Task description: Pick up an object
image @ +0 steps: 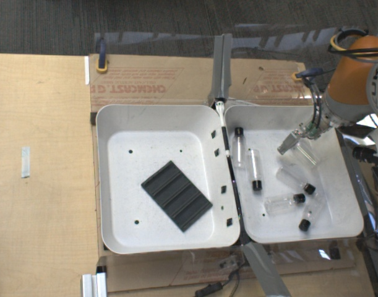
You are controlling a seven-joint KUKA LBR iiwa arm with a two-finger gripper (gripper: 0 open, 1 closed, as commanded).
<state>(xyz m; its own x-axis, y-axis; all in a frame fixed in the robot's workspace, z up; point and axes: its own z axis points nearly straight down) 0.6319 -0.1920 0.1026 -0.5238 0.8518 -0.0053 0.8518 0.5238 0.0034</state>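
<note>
Claw (289, 144) sits low over the upper middle of the right bin (346, 224), at the end of the arm (352, 79) that reaches in from the upper right. Whether it's released or clenched I can't tell, the tip is too small and blurred here. Nothing visibly between its tips, so I judge it as not grasping anything.

Candidates are the clear vials with black caps, all in the right bin:
- Closest: a faint clear vial (302, 155), just beside the claw, to its lower right. Long axis seems diagonal, upper left to lower right; cap end hard to make out.
- Two vials left of the claw: one (239, 146) near the bin's left wall, long axis roughly vertical in view, cap at the top. The next one (255, 171) is also near vertical, cap at the bottom.
- Lower cluster, below the claw: one vial (297, 179) lies diagonal with its cap to the lower right, one (281, 203) is nearly horizontal with its cap to the right, and one (305, 220) sits near the front wall with its cap at the lower end.

Left bin (108, 184) holds a dark ribbed slab (176, 195), long axis diagonal, well apart from the claw.

My read: the nearest vial is the target. The claw needs a short shift down-right and should close across that diagonal axis. Clear glass on white is a slip risk.
</note>
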